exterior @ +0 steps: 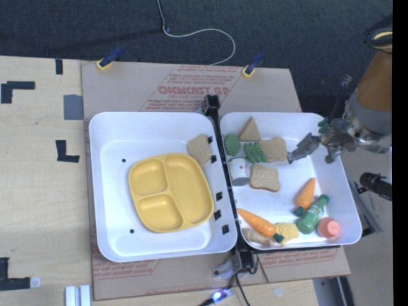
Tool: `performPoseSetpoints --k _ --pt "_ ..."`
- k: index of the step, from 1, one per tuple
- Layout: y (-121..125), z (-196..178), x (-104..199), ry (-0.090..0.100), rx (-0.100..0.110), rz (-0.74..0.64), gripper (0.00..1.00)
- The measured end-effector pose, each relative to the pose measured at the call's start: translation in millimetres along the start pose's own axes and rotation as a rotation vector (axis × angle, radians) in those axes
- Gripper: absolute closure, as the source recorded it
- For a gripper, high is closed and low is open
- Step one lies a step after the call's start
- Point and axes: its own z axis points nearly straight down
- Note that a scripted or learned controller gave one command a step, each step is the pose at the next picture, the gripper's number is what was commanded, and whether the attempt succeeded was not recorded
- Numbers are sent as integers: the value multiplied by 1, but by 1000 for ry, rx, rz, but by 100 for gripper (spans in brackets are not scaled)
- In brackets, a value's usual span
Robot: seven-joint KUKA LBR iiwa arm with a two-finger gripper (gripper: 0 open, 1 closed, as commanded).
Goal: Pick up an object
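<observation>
Altogether, two white bins are seen side by side on the bench, the left bin (102, 171) and the right bin (347, 190). One yellow divided plate (170, 191) with three compartments is laid in the middle of the left bin, and one tan bread piece (200, 148) is found at the plate's one o'clock, against the wall shared with the other bin. In the right bin, three further bread pieces can be counted: a triangular piece (249, 130) at twelve o'clock, a square piece (275, 149) just right of centre top, and a slice (264, 178) near the middle. Two green leafy items (243, 148) are placed at ten o'clock, beside a small white-and-grey object (238, 171). Two carrots are counted, a long carrot (256, 222) at seven o'clock and a shorter carrot (305, 193) at four o'clock. One green bottle (311, 217), one corn cob (287, 231) and one pink round item (329, 228) are grouped at five o'clock. The arm (376, 94) is brought in from three o'clock, bent low over the right bin's rim. The gripper (306, 146) is held at two o'clock of the right bin, its fingers spread apart with nothing between them, near the square piece.
</observation>
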Motion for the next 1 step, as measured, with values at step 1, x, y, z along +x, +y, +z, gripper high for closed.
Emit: performPoseSetpoints --k 1 --pt "2 -6 0 -2 -11 -3 0"
